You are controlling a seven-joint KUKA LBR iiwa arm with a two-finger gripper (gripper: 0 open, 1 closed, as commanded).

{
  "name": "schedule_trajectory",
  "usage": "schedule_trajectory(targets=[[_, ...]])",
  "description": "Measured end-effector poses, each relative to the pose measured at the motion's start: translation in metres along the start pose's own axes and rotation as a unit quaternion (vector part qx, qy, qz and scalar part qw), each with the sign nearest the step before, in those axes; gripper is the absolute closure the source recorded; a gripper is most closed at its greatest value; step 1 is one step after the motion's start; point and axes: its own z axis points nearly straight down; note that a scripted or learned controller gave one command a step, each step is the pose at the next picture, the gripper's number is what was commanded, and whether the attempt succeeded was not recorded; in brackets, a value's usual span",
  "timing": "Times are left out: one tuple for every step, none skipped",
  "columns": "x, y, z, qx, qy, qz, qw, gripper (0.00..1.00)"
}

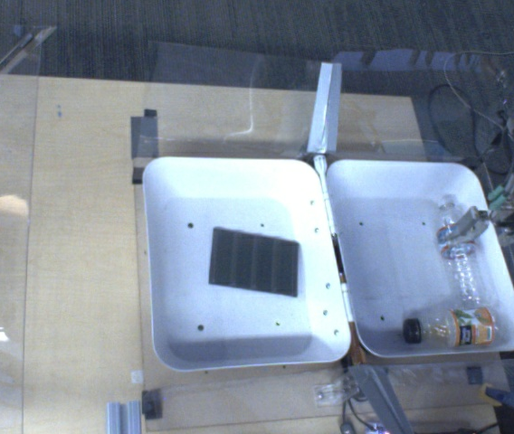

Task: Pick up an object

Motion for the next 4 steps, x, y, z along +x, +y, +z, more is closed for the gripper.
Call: schedule_trajectory(targets=[[0.005,0.048,0.081,0.0,0.0,-0.07,0.9976,0.0],[-0.021,0.077,0.145,-0.018,-0.005,-0.07,0.9974,0.0],[-0.026,0.097,0.15,-0.017,-0.004,-0.094,0.9954,0.0],[-0.035,0.126,0.156,0.008,0.002,-0.106,0.9943,0.0]])
